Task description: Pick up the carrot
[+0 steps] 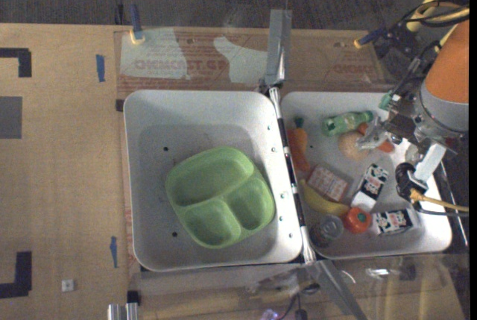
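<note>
- Tool [375,133] hovers over the right bin [440,240]; whether it is wide or narrow cannot be told.
- Carrot [299,148] lies ungrasped by the bin's left wall, pickup not yet done.

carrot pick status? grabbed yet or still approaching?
Done: the arm has reached in over the right bin. In hand: nothing visible; the gripper sits near the green bottle and a tan round item, apart from the carrot. Left: the carrot lies untouched along the bin's left wall, so moving over it, grasping and lifting all remain.
</note>
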Motion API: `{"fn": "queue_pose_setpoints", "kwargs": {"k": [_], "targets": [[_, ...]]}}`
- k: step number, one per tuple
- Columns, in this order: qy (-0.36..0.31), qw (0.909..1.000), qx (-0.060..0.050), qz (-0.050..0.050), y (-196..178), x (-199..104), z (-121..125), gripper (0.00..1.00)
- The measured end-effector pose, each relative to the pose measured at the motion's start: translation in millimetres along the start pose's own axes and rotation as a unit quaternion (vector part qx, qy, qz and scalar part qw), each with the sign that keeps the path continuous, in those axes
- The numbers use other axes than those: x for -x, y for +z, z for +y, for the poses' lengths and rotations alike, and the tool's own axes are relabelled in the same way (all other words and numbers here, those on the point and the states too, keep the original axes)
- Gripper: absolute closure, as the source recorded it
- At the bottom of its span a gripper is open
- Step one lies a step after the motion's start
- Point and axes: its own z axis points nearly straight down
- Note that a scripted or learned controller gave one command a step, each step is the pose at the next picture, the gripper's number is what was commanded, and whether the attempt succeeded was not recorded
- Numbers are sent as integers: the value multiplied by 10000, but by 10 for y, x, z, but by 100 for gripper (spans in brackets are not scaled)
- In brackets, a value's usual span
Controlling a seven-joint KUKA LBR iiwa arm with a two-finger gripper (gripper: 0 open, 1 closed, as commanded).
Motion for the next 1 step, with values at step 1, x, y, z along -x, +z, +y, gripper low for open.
{"fn": "queue_pose_setpoints", "kwargs": {"k": [1], "targets": [[-49,10000,-26,0,1091,-471,422,0]]}}
